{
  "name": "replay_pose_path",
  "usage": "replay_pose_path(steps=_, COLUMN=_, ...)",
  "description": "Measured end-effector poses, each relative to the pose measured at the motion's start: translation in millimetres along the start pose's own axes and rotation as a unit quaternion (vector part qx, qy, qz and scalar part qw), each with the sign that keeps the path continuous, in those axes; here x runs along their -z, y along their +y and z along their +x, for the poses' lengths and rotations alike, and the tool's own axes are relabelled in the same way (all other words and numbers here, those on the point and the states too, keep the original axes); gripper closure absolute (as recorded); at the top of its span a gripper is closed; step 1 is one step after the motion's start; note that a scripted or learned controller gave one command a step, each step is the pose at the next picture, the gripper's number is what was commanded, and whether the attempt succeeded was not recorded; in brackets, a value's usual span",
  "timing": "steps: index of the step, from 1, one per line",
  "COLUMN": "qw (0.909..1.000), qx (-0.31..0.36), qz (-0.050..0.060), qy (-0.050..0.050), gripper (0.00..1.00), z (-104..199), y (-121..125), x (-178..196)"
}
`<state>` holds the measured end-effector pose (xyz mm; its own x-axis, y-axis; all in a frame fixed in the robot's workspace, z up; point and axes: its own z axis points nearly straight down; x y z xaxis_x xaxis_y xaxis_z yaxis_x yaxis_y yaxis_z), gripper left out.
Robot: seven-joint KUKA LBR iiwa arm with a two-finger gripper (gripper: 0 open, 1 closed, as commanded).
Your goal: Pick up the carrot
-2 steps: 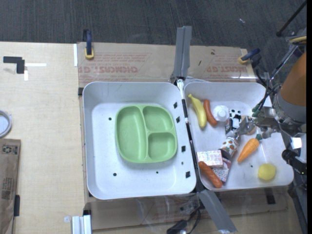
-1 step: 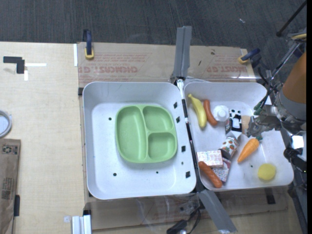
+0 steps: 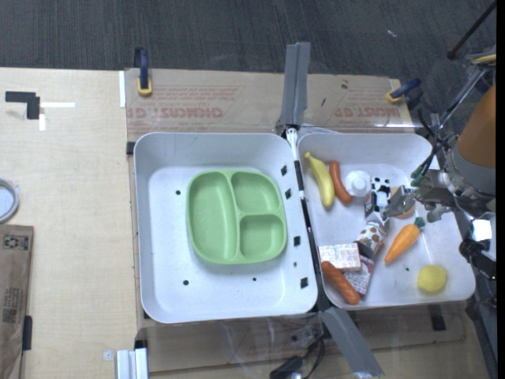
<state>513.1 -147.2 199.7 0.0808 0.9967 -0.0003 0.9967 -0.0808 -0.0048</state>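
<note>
Though poised just far of the carrot (image 3: 401, 242) in the right bin (image 3: 451, 293), had not lifted it yet. Could not tell the claw's (image 3: 403, 202) state, released or clenched. Left grasping and lifting undone.

My bench (image 3: 71, 172): pale wood top. Two white bins side by side on it, the left bin (image 3: 150, 235) and the right bin (image 3: 454, 287) touching. Cardboard sheet (image 3: 237, 101) behind them, clamped. Tape roll (image 3: 4, 202) and brown packet (image 3: 14, 290) at far left.
</note>
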Motion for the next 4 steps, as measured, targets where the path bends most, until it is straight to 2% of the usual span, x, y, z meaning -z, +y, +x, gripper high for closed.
replay_pose_path(steps=1, qw=0.999, qx=-0.046, qz=0.001, qy=0.002, gripper=0.0, z=-65.5, y=10.3, x=-71.6)
replay_pose_path(steps=2, qw=0.998, qx=0.063, qz=0.0, qy=0.002, gripper=0.0, z=-60.7, y=-10.2, x=-109.4)
replay_pose_path(steps=3, qw=0.9981, qx=0.061, qz=0.0, qy=0.001, gripper=1.0, z=-61.3, y=-10.0, x=-100.7)
replay_pose_path(steps=4, qw=0.9962, qx=0.087, qz=-0.002, qy=0.0, gripper=1.0, z=-37.2, y=-15.0, x=-18.0)
